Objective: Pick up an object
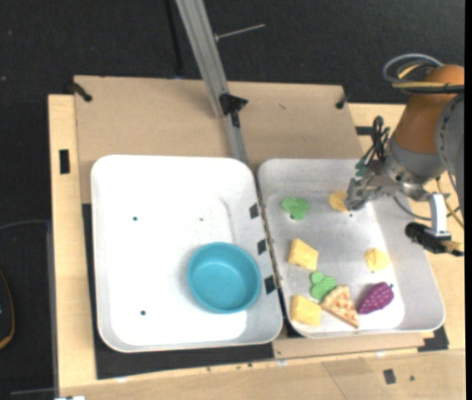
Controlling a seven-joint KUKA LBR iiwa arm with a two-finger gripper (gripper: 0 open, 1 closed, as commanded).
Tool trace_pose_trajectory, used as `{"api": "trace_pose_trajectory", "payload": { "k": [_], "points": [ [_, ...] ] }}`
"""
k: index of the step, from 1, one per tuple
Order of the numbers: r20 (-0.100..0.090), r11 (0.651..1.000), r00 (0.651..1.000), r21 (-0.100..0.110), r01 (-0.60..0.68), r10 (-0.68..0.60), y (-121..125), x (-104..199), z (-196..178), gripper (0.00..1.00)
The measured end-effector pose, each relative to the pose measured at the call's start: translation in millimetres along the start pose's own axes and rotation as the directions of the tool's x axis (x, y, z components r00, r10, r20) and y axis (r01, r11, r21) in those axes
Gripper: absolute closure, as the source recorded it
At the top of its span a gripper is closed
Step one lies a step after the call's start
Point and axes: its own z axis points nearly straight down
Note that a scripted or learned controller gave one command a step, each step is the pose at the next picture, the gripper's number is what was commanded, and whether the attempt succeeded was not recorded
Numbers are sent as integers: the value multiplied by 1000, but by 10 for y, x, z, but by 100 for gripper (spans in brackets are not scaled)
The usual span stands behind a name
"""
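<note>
Now claw [355, 197] in right bin, yellow piece [338, 200] just beside, claw state unclear

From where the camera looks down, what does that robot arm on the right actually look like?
The arm is a rounded grey body with a broad orange band above the wrist. Black cables loop beside it, and a pale cable curves over its top. It narrows to a small dark metal gripper above the right white bin.
</note>
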Motion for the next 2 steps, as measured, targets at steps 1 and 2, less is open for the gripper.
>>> {"api": "trace_pose_trajectory", "payload": {
  "k": [1, 2],
  "points": [
    [-3, 1000, 1000, -3, 2, -2, -19, 36, -630, 100],
    [-3, 1000, 1000, -2, 3, -3, -4, 18, -1055, 100]
  ]
}}
